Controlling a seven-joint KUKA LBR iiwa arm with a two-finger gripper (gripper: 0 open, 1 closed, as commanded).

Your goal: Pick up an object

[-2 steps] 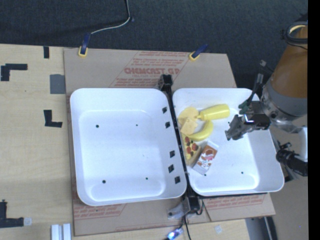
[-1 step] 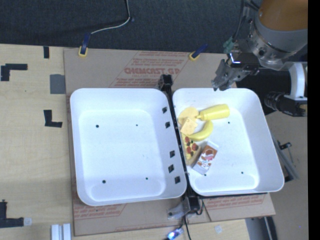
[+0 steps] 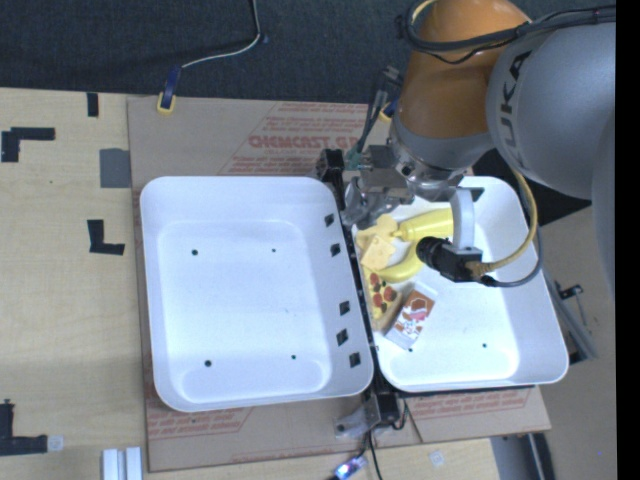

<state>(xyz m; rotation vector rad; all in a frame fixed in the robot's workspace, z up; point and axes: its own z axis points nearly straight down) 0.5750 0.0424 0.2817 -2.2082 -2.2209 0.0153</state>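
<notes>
- Yellow object (image 3: 400, 240) lies in the right bin (image 3: 500, 358), near its left wall, directly under the gripper (image 3: 372, 200).
- Small printed packet (image 3: 410, 315) sits just nearer, beside it.
- Left bin (image 3: 240, 288) adjoins.

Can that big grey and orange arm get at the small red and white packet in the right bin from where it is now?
Probably yes. The packet lies flat in the right bin with nothing on top of it, just below the gripper and the yellow items.
</notes>
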